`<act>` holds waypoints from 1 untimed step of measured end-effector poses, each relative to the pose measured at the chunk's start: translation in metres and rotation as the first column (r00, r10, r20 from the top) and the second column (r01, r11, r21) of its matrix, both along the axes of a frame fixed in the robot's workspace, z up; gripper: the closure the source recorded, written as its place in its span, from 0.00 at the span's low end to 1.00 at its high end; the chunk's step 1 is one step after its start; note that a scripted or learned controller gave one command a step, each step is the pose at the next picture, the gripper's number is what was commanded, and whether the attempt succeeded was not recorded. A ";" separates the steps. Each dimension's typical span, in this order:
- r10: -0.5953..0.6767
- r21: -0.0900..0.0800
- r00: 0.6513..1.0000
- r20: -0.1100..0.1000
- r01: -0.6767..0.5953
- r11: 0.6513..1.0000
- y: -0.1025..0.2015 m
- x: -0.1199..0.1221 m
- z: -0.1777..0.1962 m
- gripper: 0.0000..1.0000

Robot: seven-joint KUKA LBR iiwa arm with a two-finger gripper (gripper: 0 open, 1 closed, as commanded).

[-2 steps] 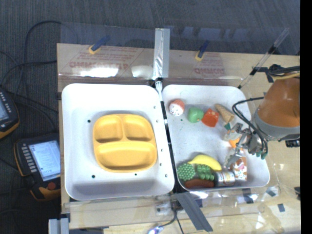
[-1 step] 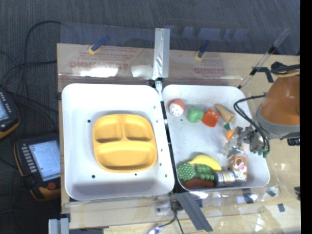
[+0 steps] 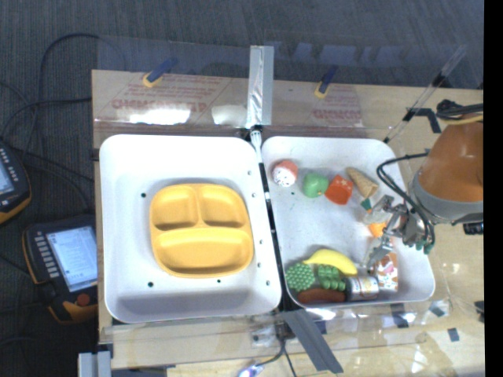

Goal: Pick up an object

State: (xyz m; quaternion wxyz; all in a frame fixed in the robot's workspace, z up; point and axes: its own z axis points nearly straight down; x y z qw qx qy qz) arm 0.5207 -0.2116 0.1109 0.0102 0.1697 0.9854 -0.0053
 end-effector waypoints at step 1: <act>-0.112 0.009 0.994 -0.009 0.112 0.994 0.027 0.012 -0.021 0.00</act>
